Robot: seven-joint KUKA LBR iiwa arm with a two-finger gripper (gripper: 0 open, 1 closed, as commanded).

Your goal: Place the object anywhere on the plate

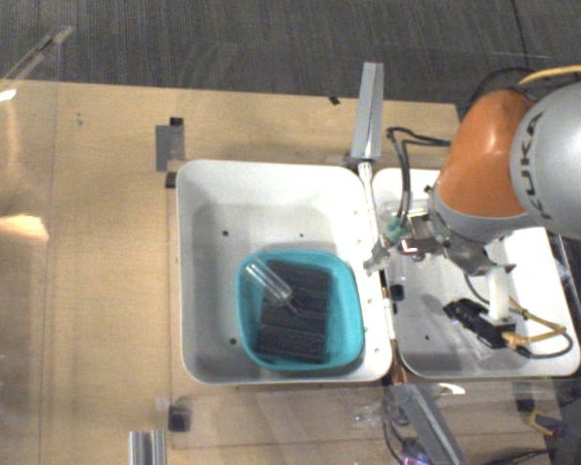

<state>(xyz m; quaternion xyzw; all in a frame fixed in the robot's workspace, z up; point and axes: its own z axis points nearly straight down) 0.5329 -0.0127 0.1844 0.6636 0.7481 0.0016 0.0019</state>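
Pale wooden bench (77, 289) carries two white bins side by side. My gripper (403, 240) hangs over the left edge of the right bin (547, 264), close to the wall between the bins. My own wrist covers it, so I cannot tell whether it is open or closed. The clear tube (271, 282) lies well apart from it, down and to the left in the camera view, inside the left bin (205, 216). Its long axis runs on a slant, from upper left to lower right. It lies flat on the teal plate (346, 298), its lower end resting on a black ribbed block (298, 323) that also lies on the plate. The plate sits in the bin's lower right part, near the bin's lower wall.
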